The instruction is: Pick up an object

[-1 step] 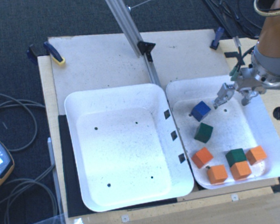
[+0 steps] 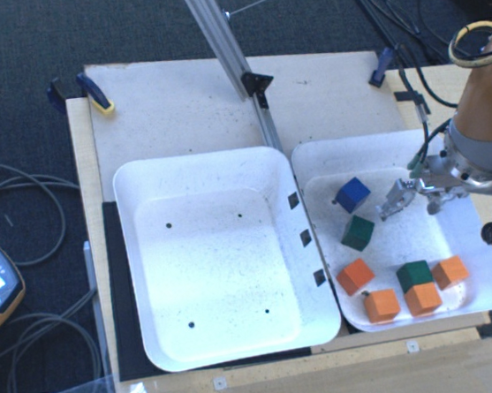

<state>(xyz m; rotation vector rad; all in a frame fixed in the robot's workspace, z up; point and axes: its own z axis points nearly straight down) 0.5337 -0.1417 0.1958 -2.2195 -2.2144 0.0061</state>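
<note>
Two bins (image 2: 139, 195) side by side on the bench (image 2: 182, 110); tool (image 2: 388, 207) over the right one, two blocks (image 2: 354, 213) just left of it, five (image 2: 406, 287) nearer the front rim

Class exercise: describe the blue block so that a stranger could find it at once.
Look in the right-hand white bin. Near its upper middle, just left of the pincer, lies the blue block. It is the bin's one blue piece among green and orange blocks.
</note>
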